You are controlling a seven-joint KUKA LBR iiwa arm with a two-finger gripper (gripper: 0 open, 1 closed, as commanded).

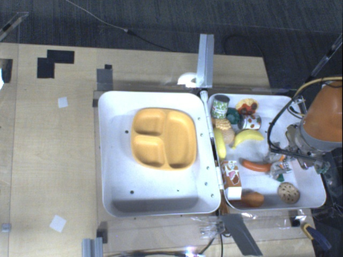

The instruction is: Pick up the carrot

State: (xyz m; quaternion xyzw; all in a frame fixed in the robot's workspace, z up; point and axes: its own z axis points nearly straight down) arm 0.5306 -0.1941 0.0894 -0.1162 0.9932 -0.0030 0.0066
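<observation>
Fingers [282, 166] sit low over the right bin [316, 199]; you cannot tell whether they are released or clenched. Your carrot [255, 166] lies just beside their tips, toward the yellow tray [163, 138] in the left bin [115, 159].

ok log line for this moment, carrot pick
arm over right bin, right side | carrot lying mid-bin, left of arm, not held | banana behind carrot | yellow tray in left bin
</observation>
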